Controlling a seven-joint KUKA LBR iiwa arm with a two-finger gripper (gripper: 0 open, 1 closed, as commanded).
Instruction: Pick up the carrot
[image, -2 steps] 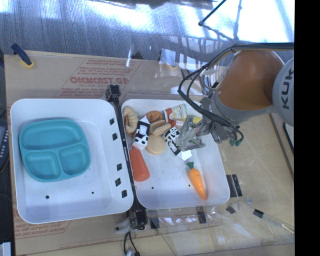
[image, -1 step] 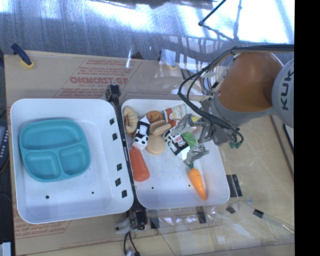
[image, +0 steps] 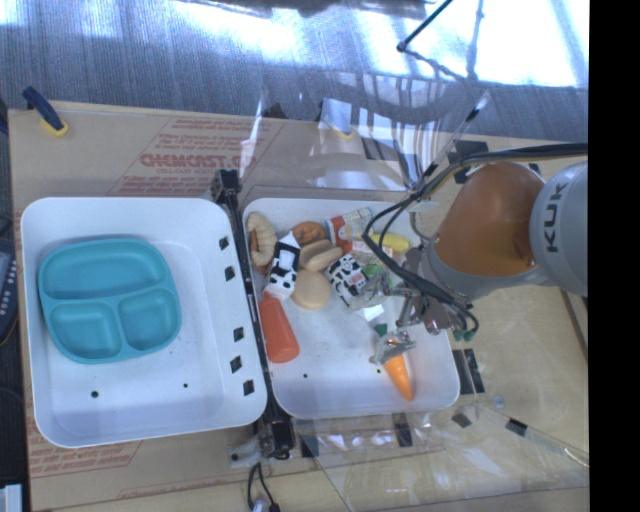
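robot lab bench, KUKA arm (image: 520, 225) with loose cables over right white bin (image: 345, 395), toy food inside, cardboard sheet (image: 180, 160) under bins, clamp (image: 45, 112) far left of arm

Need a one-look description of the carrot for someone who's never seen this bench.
Start at the right-hand white bin, the one with the clutter of toy food. Go to its near right corner, just below the gripper. The small orange cone-shaped carrot lies there, apart from the pile, tapered unlike the blunt orange-red cylinder opposite.
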